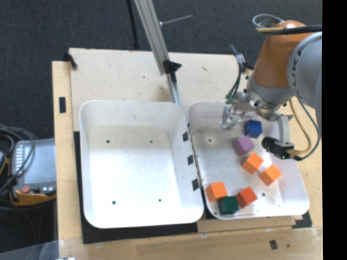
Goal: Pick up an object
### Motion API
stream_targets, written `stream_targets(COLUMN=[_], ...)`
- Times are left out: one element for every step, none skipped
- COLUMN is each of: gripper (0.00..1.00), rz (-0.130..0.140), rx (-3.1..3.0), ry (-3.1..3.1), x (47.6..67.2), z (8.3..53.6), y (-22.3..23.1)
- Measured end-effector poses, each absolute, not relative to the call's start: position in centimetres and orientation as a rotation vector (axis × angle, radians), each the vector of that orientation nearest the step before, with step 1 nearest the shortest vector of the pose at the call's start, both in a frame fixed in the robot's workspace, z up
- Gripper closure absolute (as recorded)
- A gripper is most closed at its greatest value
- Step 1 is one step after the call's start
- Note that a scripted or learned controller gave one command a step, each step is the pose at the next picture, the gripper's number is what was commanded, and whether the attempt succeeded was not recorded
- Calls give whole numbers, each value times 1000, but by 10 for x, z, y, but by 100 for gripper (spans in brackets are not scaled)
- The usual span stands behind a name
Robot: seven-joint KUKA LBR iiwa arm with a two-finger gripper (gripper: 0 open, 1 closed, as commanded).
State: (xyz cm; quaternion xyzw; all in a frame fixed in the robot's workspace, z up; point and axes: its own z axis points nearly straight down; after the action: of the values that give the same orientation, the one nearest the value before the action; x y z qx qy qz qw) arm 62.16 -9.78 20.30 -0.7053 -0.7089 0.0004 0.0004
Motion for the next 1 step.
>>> stream_targets(gripper=[100], rz=[-3], rx=[-2212], ry=[-2229], x=[611], z=[215], y=[-47])
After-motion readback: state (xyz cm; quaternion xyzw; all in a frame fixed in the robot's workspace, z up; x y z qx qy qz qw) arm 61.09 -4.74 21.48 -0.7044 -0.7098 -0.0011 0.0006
